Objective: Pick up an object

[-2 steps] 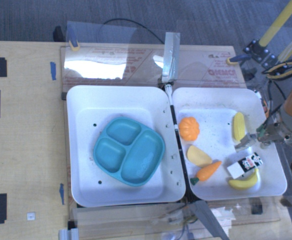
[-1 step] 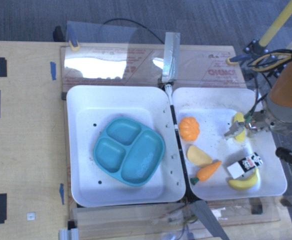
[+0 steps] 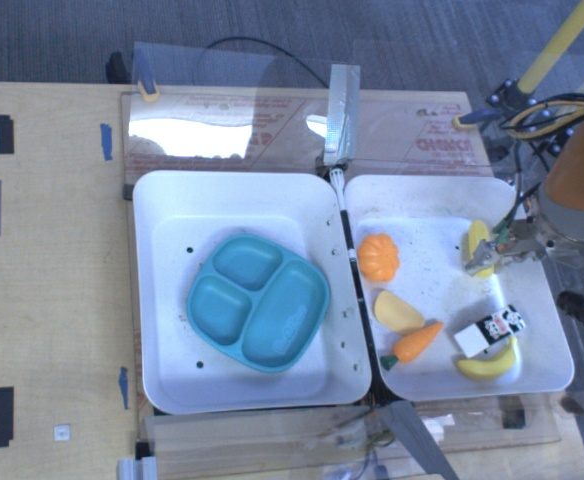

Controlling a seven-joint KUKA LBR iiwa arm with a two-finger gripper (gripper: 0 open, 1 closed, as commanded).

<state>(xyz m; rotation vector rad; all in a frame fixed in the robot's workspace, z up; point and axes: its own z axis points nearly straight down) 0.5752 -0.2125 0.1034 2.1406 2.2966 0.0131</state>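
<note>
Gripper (image 3: 488,253) low over yellow toy (image 3: 478,236) by right bin's (image 3: 557,358) far wall; finger state cannot be told; risk: off-centre close nudges it against the wall, grasp comes up empty.

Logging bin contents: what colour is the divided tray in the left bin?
Teal-blue tray; the camera view shows it plainly.

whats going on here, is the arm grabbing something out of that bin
It looks that way. The gripper is down at the far right side of the right bin, right at a yellow piece; whether it has hold of it can't be told. A small orange pumpkin, a pale yellow piece, a carrot, a black and white block and a banana lie in that bin. The left bin holds a blue divided plate.
</note>
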